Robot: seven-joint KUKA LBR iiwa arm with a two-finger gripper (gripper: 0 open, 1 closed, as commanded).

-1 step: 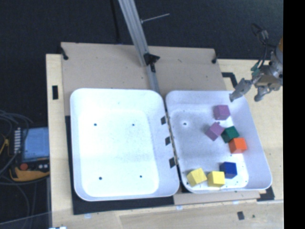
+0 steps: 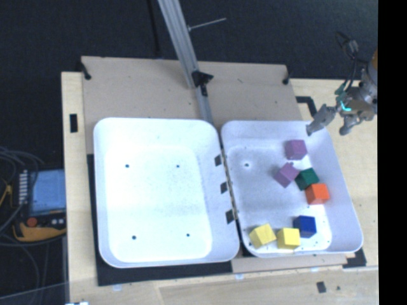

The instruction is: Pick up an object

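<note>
A pale wooden bench (image 2: pixel 159 88) sits on a dark floor, with a brown board under two shallow white plastic bins side by side. The left white bin (image 2: pixel 108 138) and the right white bin (image 2: pixel 254 138) touch along their inner edges, where small dark clips sit. A slanted grey metal rail (image 2: pixel 181 37) runs from the top of the view down to the seam between the bins. At the far left, off the bench, lies a blue and black handheld control box (image 2: pixel 48 192) with dark cables.

All the blocks lie in the right bin. A light purple cube (image 2: pixel 295 149) lies near the upper right; just below it lies a second purple cube (image 2: pixel 286 173), tilted, touching or nearly touching a dark green cube (image 2: pixel 308 177). An orange cube (image 2: pixel 317 193) lies just below the green one. Lower down, a blue cube (image 2: pixel 305 225) lies beside a yellow cube (image 2: pixel 288 237), and another yellow cube (image 2: pixel 262 235) lies just left of that, near the bin's lower rim.

The two-finger gripper (image 2: pixel 329 122) hangs at the right bin's upper right corner, over its rim, well apart from the blocks. Its jaws stand spread wide with nothing between them.
</note>
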